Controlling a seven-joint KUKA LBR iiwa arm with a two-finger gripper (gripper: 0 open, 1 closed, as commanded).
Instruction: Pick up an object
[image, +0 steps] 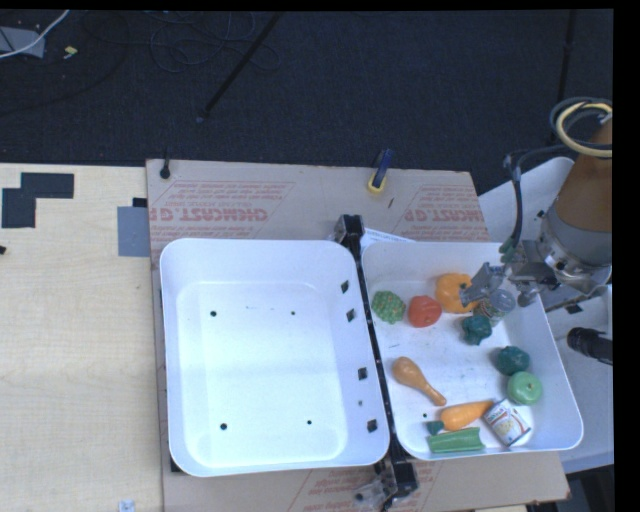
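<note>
Counting right bin (560, 440) — nine objects; gripper (487, 298) above.

A pale wooden bench (70, 340) with brown cardboard (270, 195) on it stands before dark carpet (300, 80) crossed by cables.

left bin (200, 262): sits left of the right bin, touching it
right bin (560, 425): I see toys scattered inside
claw (490, 298): over the right bin's far right part
can (508, 423): near right corner
</note>
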